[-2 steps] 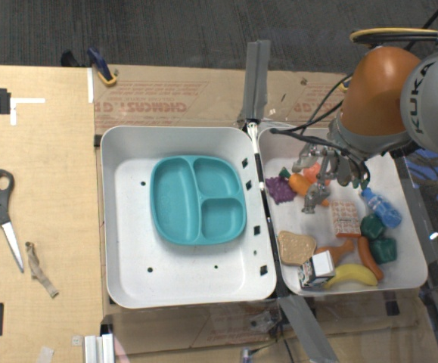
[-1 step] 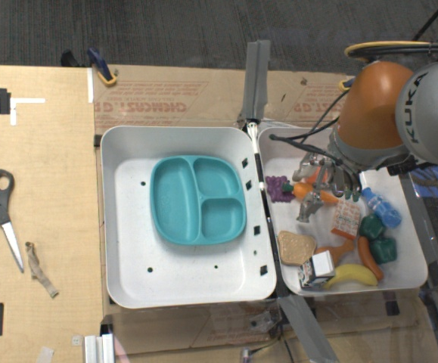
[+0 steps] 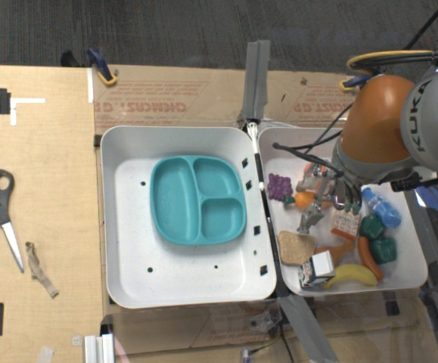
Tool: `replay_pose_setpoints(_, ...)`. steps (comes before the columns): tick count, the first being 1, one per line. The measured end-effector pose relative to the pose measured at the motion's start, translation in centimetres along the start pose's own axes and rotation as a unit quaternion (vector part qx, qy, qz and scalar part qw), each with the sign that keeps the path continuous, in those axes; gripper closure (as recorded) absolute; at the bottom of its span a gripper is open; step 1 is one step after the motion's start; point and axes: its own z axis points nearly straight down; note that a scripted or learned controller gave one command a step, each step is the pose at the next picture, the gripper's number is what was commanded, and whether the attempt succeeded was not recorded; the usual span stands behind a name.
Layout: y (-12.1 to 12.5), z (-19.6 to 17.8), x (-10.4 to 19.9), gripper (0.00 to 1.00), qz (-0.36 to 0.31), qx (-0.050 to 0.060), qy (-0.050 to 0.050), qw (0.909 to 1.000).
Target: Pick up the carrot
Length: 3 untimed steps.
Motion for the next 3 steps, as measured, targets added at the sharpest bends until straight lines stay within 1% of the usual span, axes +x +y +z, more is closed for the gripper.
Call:
replay_pose_setpoints(1,0.5,0.0,0.0,0.0,0.113,0.0,0.0,0.9936)
replay_pose_setpoints(2,-0.1,0.1,2.0,0.0,0.418,0.001,0.001,0.9084)
replay_pose_setpoints(3,0.0,-0.8,1.9,1.0,0.417,0.002,0.0,0.909)
